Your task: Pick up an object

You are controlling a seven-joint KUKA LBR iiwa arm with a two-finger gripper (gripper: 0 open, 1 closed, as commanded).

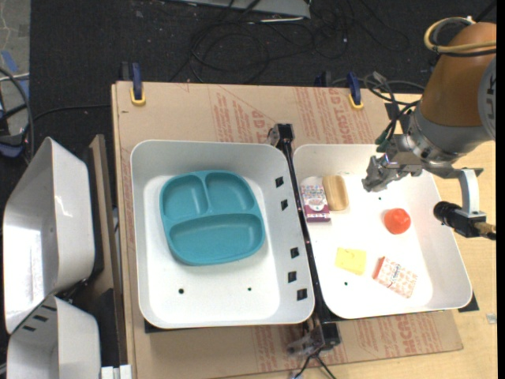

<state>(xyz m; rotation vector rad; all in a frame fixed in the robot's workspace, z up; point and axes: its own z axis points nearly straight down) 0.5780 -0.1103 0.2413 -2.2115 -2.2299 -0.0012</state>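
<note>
Bins first: you have two shallow white bins side by side on the brown board surface [237, 109]. The left bin [150, 235] carries a teal plastic divided tray [211, 217]. The right bin [442, 283] has the loose pieces: a small pink-and-white packet [315, 198] touching a tan bread-roll shape [337, 193] near its left wall, a round orange-red ball [397, 220], a flat yellow square [351, 260], and a white-and-orange patterned packet [394, 276] near the front. Your hand [379, 172] hangs over the right bin's back half, between the roll and the ball, touching neither. You cannot tell its state.
</note>
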